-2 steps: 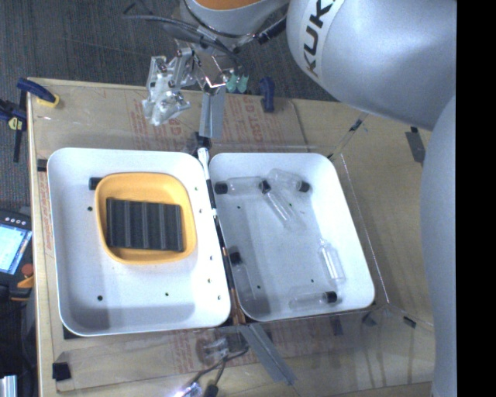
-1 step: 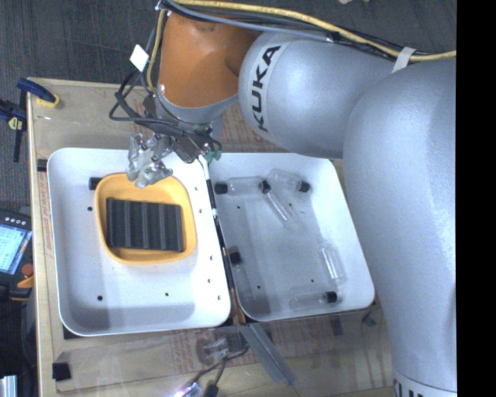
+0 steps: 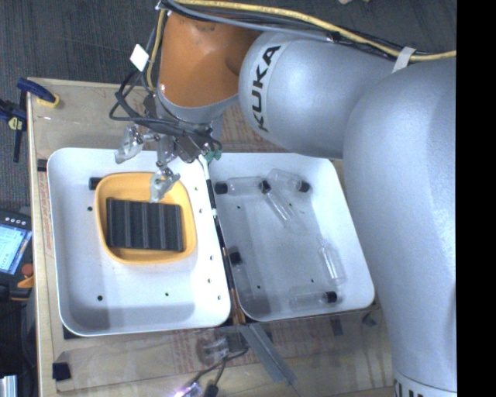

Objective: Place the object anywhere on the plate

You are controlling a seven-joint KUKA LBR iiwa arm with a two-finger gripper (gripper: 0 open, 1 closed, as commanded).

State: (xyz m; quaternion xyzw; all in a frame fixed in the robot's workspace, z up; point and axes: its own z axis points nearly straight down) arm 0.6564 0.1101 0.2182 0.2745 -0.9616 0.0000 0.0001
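Arm (image 3: 325, 101) lettering: I read "KUKA".
Left bin (image 3: 77, 295): yellow plate (image 3: 108, 194) bearing dark ribbed object (image 3: 147, 225).
Claw (image 3: 147, 167): I judge it wide, holding nothing.

The arm (image 3: 372, 132) is showing smooth grey casing, black KUKA lettering, an orange band (image 3: 194, 58) above the wrist, and yellow-black cables (image 3: 310, 23) trailing overhead.

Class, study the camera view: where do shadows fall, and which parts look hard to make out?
Camera view: soft shadow darkens the left bin's near wall; the arm shows bright sheen; clear items in the right bin nearly vanish against white; the pincer over the yellow plate looks small and slightly blurred.
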